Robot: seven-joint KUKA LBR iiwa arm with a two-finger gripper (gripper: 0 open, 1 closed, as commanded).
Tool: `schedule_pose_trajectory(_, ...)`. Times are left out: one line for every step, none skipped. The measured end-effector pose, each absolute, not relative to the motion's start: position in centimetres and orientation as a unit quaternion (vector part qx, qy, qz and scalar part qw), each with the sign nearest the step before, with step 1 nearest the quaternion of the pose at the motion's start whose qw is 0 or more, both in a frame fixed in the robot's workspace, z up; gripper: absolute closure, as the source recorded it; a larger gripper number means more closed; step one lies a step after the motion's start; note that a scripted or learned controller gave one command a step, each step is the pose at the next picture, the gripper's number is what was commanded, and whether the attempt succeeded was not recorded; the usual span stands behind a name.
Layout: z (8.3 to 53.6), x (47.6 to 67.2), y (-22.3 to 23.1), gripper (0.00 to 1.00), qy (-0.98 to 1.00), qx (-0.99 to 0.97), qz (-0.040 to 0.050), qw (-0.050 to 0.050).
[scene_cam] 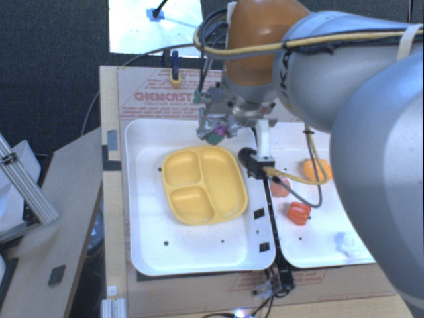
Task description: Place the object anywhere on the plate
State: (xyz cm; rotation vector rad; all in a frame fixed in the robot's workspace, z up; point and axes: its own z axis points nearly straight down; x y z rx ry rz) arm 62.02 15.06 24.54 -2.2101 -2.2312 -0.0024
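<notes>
A yellow plate (202, 184) with three compartments lies in the left bin (149, 244). My gripper (216, 132) hangs just over the plate's far edge, near the back of that bin. Its fingers are shut on a small green and purple object (216, 137), which shows at the fingertips. The object is held a little above the plate's far rim, not resting on it.
The right bin (324, 257) holds an orange round thing (317, 169), a red-orange pepper-like piece (298, 212), a pinkish piece (280, 188) by the divider and a white crumpled item (348, 244). The arm covers much of the right bin's far side.
</notes>
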Motion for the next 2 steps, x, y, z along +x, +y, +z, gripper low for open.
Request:
schedule_pose_trajectory(22.19, 60.34, 20.4, 1.0, -0.71, -0.704, 0.0003, 0.001)
schedule_pose_trajectory(22.3, 60.46, 20.08, 0.0, -0.708, -0.706, 0.0, 0.0)
